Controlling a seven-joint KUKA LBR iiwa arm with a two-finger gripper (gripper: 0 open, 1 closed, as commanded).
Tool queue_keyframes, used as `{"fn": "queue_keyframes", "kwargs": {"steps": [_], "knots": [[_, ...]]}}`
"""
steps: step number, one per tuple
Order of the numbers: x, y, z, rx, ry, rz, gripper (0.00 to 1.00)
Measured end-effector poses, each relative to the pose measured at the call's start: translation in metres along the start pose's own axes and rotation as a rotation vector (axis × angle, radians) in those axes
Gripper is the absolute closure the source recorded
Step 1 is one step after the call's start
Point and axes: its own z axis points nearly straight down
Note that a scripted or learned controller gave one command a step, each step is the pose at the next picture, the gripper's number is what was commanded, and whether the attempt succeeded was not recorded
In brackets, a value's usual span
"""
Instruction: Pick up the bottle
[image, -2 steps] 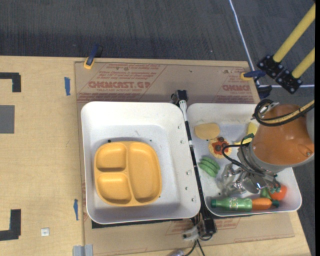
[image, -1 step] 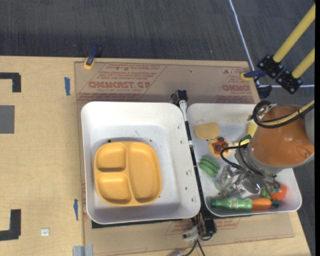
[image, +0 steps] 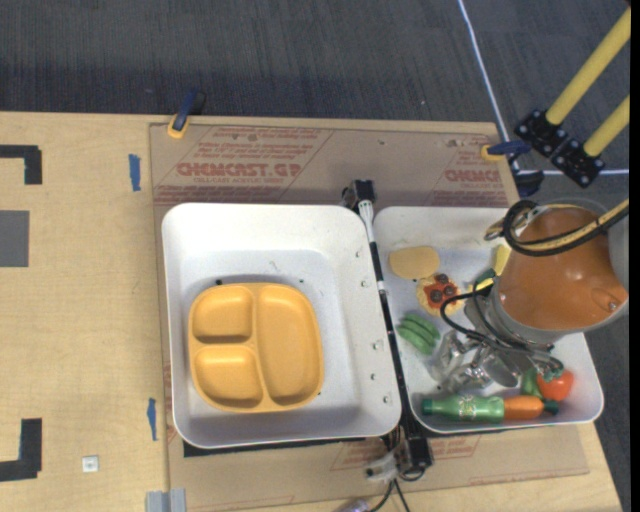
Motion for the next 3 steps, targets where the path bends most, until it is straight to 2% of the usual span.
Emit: {"fn": "queue_keyframes", "kwargs": {"steps": [1, 2, 3], "knots": [[0.001, 0.000, 0.000, 0.000, -0.008, -0.261, 1.00], [-0.007, -0.004, 0.001, -0.008, 0.000, -0.448, 1.00], [0.003, -0.003, 0.000, -0.002, -0.006, -0.493, 1.00]]}}
